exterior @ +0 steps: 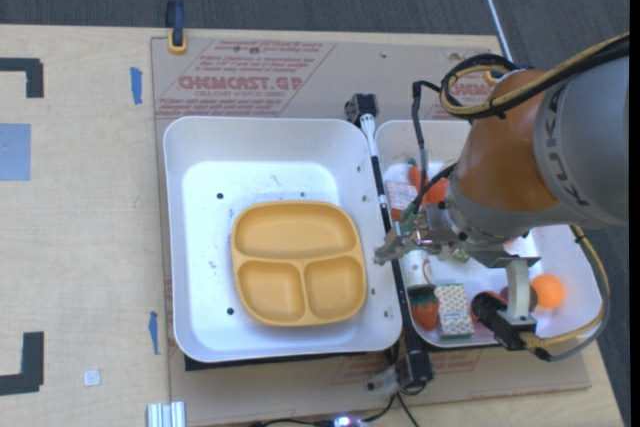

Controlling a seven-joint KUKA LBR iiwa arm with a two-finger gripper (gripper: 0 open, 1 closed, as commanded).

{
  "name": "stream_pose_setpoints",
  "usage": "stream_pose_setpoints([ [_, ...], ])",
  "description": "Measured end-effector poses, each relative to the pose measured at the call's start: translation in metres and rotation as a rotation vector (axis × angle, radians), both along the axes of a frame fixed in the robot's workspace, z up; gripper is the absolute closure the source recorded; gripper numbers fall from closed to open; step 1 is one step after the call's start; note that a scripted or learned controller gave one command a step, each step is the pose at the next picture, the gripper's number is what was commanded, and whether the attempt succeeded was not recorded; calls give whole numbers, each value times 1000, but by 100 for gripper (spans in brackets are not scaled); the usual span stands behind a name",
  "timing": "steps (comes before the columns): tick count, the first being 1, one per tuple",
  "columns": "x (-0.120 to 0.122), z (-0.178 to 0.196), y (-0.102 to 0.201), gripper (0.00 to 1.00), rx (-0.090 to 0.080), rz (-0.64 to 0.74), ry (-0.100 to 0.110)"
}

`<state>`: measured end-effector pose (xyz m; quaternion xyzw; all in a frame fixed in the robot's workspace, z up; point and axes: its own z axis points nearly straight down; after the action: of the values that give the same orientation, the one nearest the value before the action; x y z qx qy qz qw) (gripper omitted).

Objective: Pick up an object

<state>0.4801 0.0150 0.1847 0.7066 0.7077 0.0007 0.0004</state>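
Observation:
My gripper [398, 247] hangs low over the left side of the right bin [585, 260], right by the wall between the two bins. Under and around it lie small objects. A red and white item [401, 183] rests just behind it. Toward the front, a red fruit-like piece [424, 312] lies next to a small patterned box [453, 309]. An orange ball [548, 292] sits at the bin's right side. The wrist and arm hide the middle of this bin. Nothing can be seen held in the gripper.
The left bin [195, 215] holds a yellow three-compartment plate [298, 261] near its front middle. Both bins stand on a cardboard sheet [250, 75] on the wooden bench. Black clamps [361, 105] sit between the bins at the back and front.

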Motion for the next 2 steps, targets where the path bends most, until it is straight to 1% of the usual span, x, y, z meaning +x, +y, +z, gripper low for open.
stream_pose_setpoints([
  [2, 0, 0, 0, 0, 0, 0, 0],
])
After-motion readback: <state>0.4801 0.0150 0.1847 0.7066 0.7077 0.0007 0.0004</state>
